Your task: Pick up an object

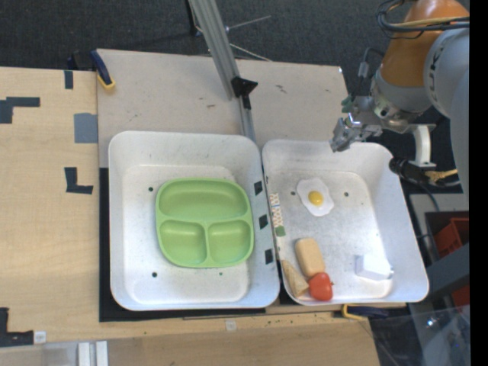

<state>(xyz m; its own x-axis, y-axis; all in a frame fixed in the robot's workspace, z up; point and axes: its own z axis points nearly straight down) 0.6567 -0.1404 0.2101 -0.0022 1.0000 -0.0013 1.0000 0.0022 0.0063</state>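
Where two white bins touch, pale wooden bench, dark floor.

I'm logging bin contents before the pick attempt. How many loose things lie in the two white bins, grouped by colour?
Green: 1, divided plate
White and yellow: 1, fried egg
Tan: 2, bread roll, wedge piece
Red: 1, tomato
White: 1, small block
Total: 6
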